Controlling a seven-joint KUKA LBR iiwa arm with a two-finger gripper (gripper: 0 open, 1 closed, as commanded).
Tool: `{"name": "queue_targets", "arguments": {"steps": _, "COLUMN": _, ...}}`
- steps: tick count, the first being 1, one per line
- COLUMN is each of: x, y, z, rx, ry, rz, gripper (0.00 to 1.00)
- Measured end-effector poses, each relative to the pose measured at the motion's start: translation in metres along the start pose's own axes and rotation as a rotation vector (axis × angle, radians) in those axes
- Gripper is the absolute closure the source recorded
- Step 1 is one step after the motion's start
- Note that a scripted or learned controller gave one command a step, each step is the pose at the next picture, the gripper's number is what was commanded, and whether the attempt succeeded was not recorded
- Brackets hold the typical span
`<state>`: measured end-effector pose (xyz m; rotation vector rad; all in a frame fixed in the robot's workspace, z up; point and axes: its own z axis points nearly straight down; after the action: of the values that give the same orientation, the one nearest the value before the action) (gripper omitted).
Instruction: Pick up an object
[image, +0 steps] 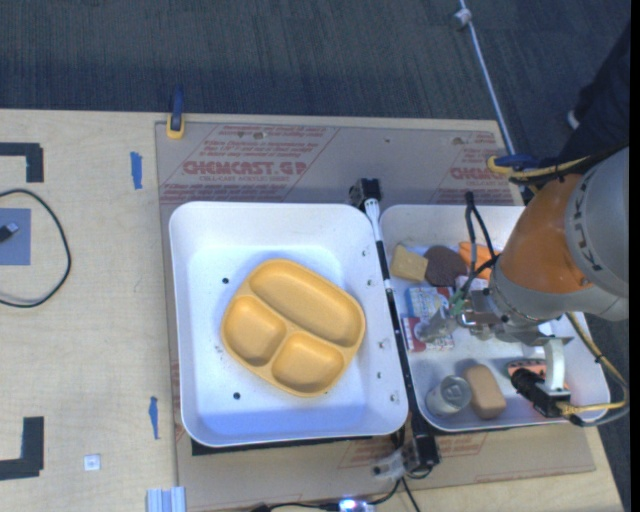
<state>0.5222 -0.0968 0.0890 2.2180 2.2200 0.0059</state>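
My gripper is down inside the right bin, directly over a flat packet printed in red and blue near the bin's left wall. The arm's orange band and grey body hide the bin's right half. A tan block and a dark brown lump lie at the bin's far left corner, with a small orange item beside them. Closer to the front sit a round silver can and a tan oblong piece, both apart from the gripper.
The left bin holds a yellow three-compartment plate in its middle. A ridge with a black strip separates the two bins. Printed cardboard lies under both bins on the wooden bench.
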Motion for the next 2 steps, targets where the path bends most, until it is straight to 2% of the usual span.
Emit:
{"name": "queue_targets", "arguments": {"steps": 1, "x": 0.003, "y": 0.082, "z": 0.000, "rx": -0.007, "ry": -0.004, "rz": 0.001, "gripper": 0.00}}
{"name": "queue_targets", "arguments": {"steps": 2, "x": 0.005, "y": 0.084, "z": -0.012, "rx": -0.012, "ry": -0.002, "rz": -0.002, "gripper": 1.00}}
